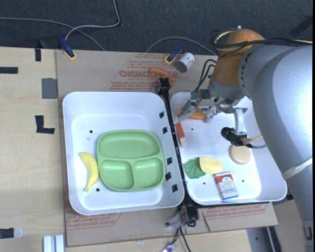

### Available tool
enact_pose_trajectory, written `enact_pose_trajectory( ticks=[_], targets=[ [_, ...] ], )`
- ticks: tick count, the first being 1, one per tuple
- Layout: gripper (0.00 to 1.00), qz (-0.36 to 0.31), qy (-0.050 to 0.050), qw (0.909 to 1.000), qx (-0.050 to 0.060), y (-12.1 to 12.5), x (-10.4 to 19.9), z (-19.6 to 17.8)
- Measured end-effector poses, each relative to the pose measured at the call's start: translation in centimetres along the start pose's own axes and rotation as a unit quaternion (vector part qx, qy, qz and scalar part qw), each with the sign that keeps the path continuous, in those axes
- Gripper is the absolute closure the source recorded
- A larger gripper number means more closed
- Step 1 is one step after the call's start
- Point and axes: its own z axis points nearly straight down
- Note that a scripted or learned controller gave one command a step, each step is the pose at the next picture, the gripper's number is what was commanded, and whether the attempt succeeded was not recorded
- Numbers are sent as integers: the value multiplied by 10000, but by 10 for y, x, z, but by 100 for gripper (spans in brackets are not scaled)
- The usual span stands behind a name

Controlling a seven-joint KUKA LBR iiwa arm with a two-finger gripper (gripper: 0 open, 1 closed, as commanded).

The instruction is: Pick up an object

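Arm: the grey KUKA arm reaches in from the right, its orange band above the wrist, over the far end of the right bin.
Gripper: the gripper sits low in the right bin's far left corner; whether it is spread or pressed together cannot be told from this angle.
Orange object: a small orange piece lies just beside the gripper tip; contact cannot be judged.
Right bin: the right bin holds a round tan disc, a yellow piece touching a green leafy piece, a small red-and-white box near the front, and a thin red strip along the left wall.
Left bin: the left bin holds a green divided plate with a banana just beside its left edge.
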Motion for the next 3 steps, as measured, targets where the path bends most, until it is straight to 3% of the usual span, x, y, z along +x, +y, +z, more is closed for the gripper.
enact_pose_trajectory(
  ticks=[1, 3],
  targets=[
    [0, 2, 0, 10000, 0, 0, -11, 0],
    [0, 1, 0, 10000, 0, 0, -1, 0]
  ],
)
